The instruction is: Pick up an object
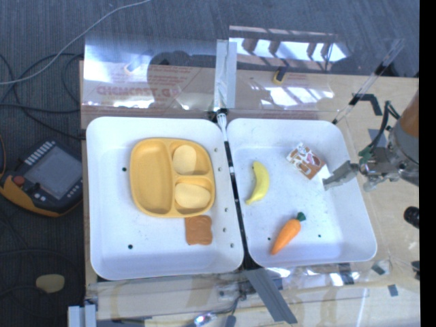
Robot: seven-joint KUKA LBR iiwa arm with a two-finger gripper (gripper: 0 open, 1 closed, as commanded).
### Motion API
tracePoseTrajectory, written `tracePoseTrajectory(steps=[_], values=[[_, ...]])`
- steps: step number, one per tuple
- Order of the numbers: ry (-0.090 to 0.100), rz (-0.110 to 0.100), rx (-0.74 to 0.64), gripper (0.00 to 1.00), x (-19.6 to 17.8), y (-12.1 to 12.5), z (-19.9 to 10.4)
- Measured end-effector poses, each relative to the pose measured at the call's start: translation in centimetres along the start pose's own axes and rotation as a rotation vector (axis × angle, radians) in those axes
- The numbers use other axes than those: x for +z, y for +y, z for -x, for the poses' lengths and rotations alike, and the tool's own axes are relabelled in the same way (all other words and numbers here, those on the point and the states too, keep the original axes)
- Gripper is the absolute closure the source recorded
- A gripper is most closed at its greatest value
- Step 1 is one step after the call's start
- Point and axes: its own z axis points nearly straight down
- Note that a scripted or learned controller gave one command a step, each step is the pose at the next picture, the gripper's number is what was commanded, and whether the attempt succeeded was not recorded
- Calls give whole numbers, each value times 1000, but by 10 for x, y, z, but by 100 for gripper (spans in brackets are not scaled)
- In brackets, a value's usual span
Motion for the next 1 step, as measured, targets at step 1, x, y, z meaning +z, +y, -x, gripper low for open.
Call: tracePoseTrajectory(steps=[1], values=[[0,0,-95,0,68,16,-19]])
